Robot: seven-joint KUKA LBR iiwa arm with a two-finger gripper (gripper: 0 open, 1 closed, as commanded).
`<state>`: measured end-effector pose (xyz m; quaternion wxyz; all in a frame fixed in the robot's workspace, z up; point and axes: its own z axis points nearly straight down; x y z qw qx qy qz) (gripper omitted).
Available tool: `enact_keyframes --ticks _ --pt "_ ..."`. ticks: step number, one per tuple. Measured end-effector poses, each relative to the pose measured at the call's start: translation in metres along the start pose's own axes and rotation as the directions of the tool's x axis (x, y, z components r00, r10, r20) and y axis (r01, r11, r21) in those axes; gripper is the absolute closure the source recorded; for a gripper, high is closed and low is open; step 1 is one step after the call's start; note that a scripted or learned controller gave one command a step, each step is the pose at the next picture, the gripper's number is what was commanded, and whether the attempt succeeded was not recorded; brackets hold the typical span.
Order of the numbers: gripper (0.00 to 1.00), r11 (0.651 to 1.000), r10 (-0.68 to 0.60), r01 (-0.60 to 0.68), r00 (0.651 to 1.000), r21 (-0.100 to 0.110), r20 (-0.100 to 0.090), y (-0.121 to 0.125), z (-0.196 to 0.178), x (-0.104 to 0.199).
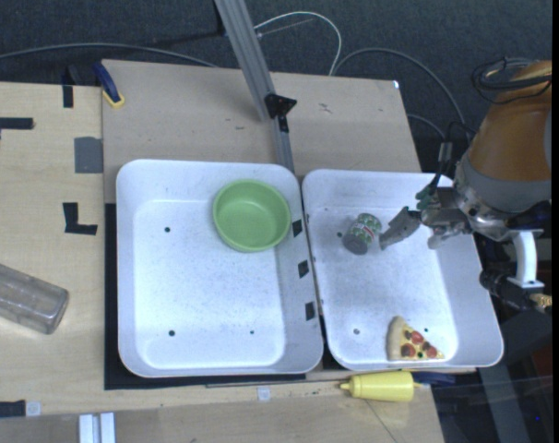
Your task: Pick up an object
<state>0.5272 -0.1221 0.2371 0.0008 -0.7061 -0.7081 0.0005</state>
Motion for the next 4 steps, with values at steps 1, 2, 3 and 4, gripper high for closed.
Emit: enact_keyframes --ticks 1,2,3,4 --pt "0.00 1.000 0.001 -0.001 1.000 0.000 0.000 0.000 0.000 0.000" --pt "0.00 1.000 0.001 -0.001 1.000 0.004 0.000 0.003 0.044 0.001" --pt "0.00 1.000 0.002 -0.002 1.000 0.008 -0.001 -0.006 0.106 0.006" --pt "0.00 1.000 0.002 -0.002 1.000 -0.002 0.002 -0.005 0.148 0.006"
